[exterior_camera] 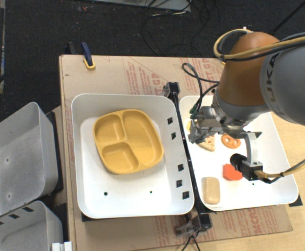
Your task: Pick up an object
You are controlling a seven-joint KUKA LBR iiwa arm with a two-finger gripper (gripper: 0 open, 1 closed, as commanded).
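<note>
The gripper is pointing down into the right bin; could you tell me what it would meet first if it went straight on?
Probably the pale wedge-shaped piece just below the gripper, or the right bin floor beside it; depth is unclear.

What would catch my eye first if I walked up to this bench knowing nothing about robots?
Probably the big grey arm with its orange band, reaching in from the right over the right bin. Next, the yellow divided plate lying alone in the left bin. Under the arm lie small pieces: a red block, a tan bar and a pretzel-like piece.
</note>
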